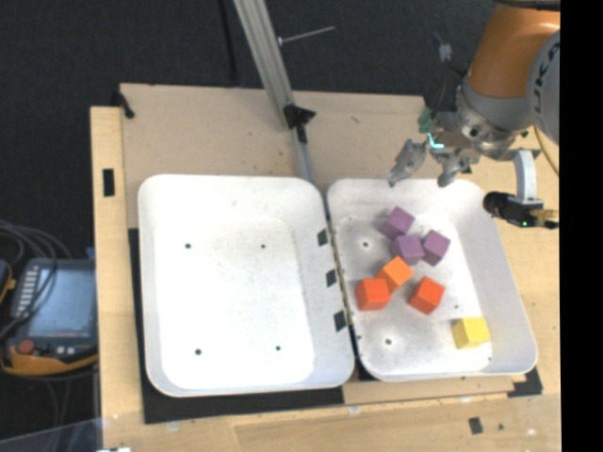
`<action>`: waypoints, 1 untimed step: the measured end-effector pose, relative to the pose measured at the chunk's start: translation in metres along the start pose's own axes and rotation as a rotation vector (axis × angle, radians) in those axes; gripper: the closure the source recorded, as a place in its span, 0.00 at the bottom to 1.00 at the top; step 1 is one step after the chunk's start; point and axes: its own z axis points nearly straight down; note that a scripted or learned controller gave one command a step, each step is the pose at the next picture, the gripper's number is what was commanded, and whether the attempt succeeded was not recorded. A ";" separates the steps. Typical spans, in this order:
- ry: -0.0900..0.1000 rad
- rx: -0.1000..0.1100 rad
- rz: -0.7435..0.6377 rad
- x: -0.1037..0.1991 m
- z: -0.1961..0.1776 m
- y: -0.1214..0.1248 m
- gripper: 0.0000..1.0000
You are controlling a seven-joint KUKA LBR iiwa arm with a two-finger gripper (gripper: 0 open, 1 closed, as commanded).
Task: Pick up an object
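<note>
The gripper (425, 169) hangs open and empty over the right bin (499, 262) at 12 o'clock, so I judge the approach step; next it must descend toward the purple cube (399, 221) at its 6 o'clock.

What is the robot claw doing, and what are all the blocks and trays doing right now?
gripper: open, holding nothing, above the right bin's far edge.
purple blocks: three, lying clustered in the right bin.
orange blocks: three, lying close together.
yellow block: lying apart, near corner.
right bin: holds all blocks.
left bin: flat on bench.

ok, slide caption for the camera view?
Open tool above right bin holding three purple, three orange and one yellow block.
</note>
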 end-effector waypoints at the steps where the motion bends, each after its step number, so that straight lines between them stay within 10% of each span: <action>1: -0.002 -0.005 -0.002 0.000 -0.003 0.001 0.00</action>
